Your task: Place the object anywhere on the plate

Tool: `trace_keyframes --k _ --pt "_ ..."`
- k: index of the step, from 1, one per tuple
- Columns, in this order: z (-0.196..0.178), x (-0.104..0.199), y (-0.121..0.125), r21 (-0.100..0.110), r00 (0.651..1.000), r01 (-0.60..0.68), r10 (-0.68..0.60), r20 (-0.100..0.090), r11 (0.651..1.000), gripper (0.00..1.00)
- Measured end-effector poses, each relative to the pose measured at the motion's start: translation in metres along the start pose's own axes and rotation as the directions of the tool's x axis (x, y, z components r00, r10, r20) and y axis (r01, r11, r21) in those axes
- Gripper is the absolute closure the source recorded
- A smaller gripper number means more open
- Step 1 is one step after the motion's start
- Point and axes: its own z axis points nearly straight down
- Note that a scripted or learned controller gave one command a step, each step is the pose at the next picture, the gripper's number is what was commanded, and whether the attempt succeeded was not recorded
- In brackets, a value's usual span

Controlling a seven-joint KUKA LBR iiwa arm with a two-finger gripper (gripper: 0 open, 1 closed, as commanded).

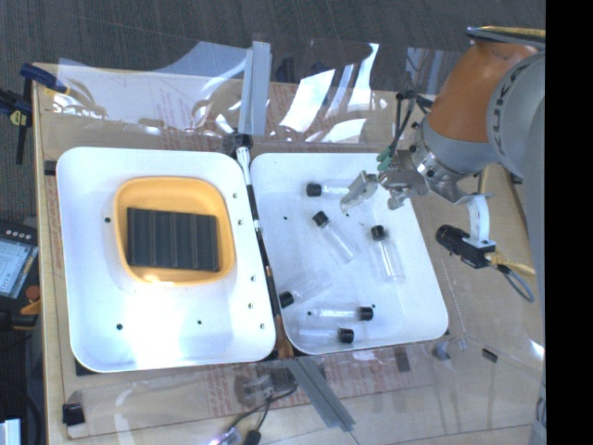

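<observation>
My arm reaches in from the right, orange band up and wrist bent down over the far right part of the right bin. My pincer hangs low there; I cannot tell whether it is open or closed, and I see nothing gripped in it. Scattered around it in this bin lie clear vials, 6 black caps showing. 1 cap lies just left of the pincer, 1 cap just below it, and the others lie nearer the front rim. The yellow plate, carrying a dark ribbed insert, sits in the left bin, well apart from the vials. Crumpled clear sheeting lines the bench behind both bins. A small screen at the left edge is too small to read.
</observation>
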Motion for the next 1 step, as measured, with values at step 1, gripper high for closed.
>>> trace_keyframes --k 1 --pt "0.008 -0.0001 0.0164 -0.002 0.934 0.358 -0.358 0.002 0.934 0.0"
